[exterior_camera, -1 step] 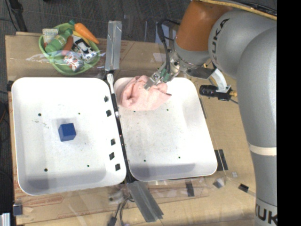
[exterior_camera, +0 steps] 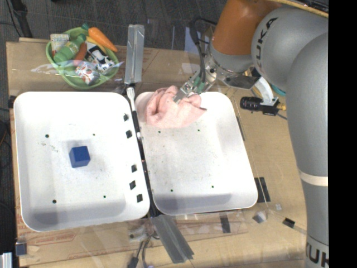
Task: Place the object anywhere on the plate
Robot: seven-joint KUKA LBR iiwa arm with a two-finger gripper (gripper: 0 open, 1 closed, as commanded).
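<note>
A crumpled pink cloth [exterior_camera: 167, 110] lies in the far left corner of the right bin [exterior_camera: 223, 166]. My gripper [exterior_camera: 186, 94] is down at the cloth's upper right edge and touches it, with the arm reaching in from the right above it. The cloth bunches up toward the gripper. A blue cube [exterior_camera: 80, 156] sits alone on the floor of the left bin [exterior_camera: 39, 200], well apart from the gripper.
A green bowl [exterior_camera: 82, 57] with toy food and small items, a carrot among them, stands behind the left bin. A grey bar [exterior_camera: 134, 52] rises at the back between the bins. Black clips line the divide between the bins.
</note>
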